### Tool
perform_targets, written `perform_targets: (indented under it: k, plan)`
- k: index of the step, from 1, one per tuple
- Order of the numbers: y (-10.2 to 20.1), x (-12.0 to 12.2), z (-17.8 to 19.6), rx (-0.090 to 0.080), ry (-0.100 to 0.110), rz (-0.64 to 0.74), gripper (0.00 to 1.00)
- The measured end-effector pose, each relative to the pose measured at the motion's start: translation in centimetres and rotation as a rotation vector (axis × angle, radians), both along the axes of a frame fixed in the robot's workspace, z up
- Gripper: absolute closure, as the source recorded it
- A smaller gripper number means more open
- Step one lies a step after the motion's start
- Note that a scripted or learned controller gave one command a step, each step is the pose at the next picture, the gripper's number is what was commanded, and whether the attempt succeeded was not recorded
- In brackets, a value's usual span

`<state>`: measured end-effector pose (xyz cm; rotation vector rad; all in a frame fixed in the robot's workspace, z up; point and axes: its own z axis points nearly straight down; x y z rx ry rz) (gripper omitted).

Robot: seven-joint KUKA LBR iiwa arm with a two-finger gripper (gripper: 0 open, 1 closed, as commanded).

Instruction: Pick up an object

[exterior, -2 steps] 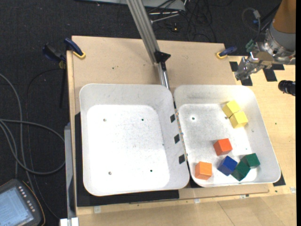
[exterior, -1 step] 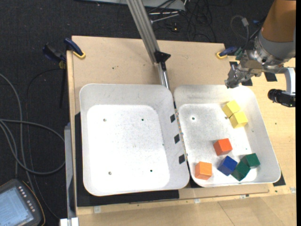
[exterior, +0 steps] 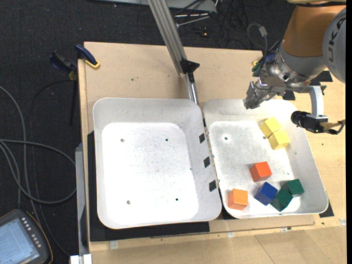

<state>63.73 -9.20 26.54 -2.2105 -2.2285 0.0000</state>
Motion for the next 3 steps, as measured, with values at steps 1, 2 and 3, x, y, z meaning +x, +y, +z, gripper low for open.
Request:
perform_targets:
  k: [1,2,3]
  plan:
    - [4.9,-2.5,-1.6,0.000,0.002,-0.001,1.00]
    - [9.7,-5.7,-1.7,0.000,0.001,-0.001,1.00]
    - [15.2,-6.8,-1.9,0.000,0.000,0.001,1.00]
